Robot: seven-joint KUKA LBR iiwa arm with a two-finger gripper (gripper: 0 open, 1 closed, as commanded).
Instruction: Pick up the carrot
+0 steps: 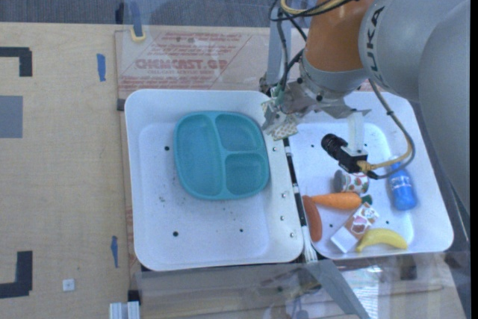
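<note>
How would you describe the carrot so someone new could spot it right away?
Look in the right-hand white bin, in its near half, where small items are clustered. The carrot lies flat, its tip pointing left toward the divider between the bins. It is bright orange and tapered, unlike the darker red sausage beside it and the yellow banana nearer the front.

Divided plate [221, 155] in left bin [149, 160]; carrot [337, 200], banana [382, 239] in right bin [426, 198].
</note>
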